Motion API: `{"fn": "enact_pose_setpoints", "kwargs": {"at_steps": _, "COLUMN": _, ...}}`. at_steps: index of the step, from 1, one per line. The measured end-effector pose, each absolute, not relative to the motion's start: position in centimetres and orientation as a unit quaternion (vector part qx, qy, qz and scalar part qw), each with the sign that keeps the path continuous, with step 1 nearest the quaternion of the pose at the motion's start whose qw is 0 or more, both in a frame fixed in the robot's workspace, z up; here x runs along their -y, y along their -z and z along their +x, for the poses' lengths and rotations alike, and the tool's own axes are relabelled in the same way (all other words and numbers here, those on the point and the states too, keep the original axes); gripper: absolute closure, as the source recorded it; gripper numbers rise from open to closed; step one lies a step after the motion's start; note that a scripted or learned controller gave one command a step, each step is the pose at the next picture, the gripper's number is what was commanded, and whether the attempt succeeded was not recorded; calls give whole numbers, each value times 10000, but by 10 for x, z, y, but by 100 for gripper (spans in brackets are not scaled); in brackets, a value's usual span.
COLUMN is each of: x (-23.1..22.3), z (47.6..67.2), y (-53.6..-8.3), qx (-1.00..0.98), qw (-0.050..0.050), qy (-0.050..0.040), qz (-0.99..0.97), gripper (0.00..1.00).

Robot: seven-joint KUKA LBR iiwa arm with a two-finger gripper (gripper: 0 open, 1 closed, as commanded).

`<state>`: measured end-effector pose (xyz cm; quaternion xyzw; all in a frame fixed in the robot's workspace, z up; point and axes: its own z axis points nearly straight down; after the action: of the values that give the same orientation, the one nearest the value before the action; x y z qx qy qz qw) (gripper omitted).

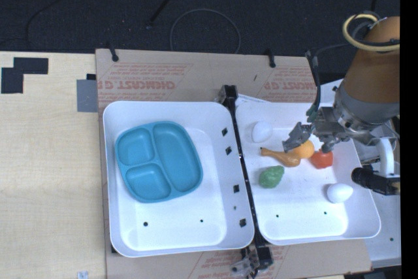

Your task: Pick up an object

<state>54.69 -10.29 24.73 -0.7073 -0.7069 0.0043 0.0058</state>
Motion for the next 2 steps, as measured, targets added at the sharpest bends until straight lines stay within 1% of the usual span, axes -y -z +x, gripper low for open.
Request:
{"fn": "enact_pose_setpoints", "kwargs": {"at_steps": 1, "x": 103, "z": 549, "y": -253, "qx": 7074, "qw": 16, "qy": -10, "qz": -7068, "gripper": 0}}
{"fn": "enact_pose_setpoints", "kwargs": {"at_steps": 2, "x": 99, "z": 542, "y": -190, "qx": 7073, "qw": 44, "qy": -30, "qz": -7069, "gripper": 0}}
